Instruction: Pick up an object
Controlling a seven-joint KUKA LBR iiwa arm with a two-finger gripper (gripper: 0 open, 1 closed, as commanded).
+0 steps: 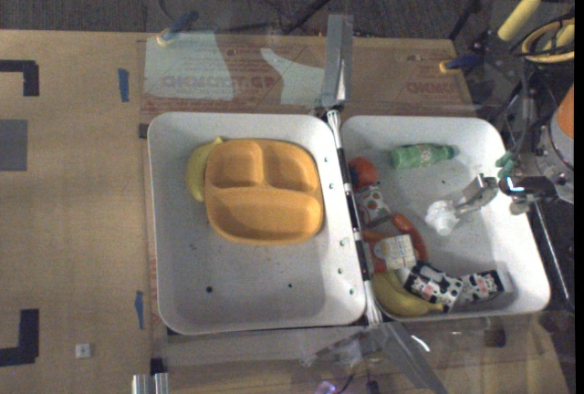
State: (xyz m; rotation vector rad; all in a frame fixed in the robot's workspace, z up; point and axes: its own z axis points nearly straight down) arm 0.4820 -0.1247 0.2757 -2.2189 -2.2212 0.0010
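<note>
My gripper (474, 197) reaches in from the right, over the right bin (484, 132). Its tip is right beside a small white crumpled object (441, 217) in the middle of that bin, and I cannot tell whether they touch. A green bottle (422, 154) lies on its side at the back of the bin. Along the bin's left wall lie red-orange toys (364, 171) and a small printed pack (395, 249). At the front lie a yellow banana (394, 295) and a black-and-white patterned object (452, 285).
The left bin (173, 228) holds an orange divided plate (264, 191) that partly covers a yellow banana (196, 171). A metal divider (347, 201) separates the bins. Cables and stands crowd the area to the right of the right bin.
</note>
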